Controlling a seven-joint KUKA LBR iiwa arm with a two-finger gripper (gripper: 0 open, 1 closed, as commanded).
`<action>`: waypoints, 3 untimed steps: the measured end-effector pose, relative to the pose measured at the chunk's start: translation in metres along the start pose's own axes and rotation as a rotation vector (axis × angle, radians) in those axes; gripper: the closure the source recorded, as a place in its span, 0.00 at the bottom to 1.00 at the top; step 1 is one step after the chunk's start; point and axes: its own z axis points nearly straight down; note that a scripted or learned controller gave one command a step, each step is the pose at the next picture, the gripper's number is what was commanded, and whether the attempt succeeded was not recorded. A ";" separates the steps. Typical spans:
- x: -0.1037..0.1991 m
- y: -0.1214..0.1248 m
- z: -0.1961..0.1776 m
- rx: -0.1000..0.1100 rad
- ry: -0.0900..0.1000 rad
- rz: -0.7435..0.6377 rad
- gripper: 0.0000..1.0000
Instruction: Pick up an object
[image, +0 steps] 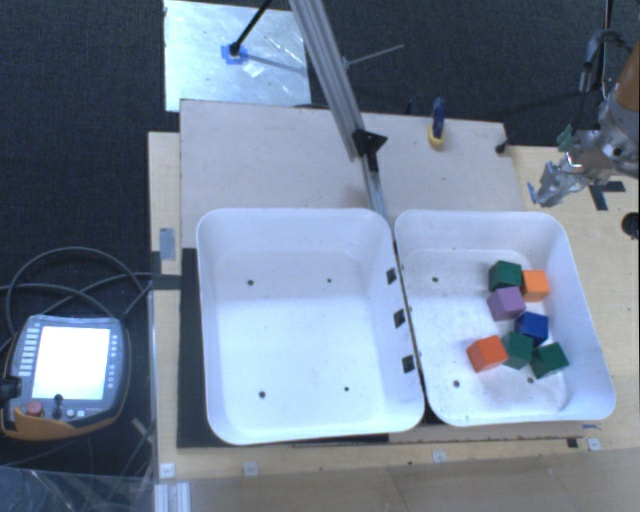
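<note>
Blocks sit clustered in the right bin (440, 300), toward its right side: three dark green (505, 274), two orange (487, 353), one purple (506, 302), one blue (533, 325), most touching. Left bin (230, 250) shows bare white floor. Gripper (553, 186) hangs beyond the right bin's far right corner, gripping nothing; finger spread cannot be told. No legible writing.

The bench (300, 160) is seen from one fixed camera set high above, angled downward, far enough that both white bins (300, 225) are framed centrally.
</note>
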 end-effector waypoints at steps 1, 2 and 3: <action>0.060 0.007 0.003 0.003 0.004 -0.005 1.00; 0.113 -0.004 0.012 0.006 0.004 -0.005 1.00; 0.169 0.003 0.010 0.004 0.004 -0.006 1.00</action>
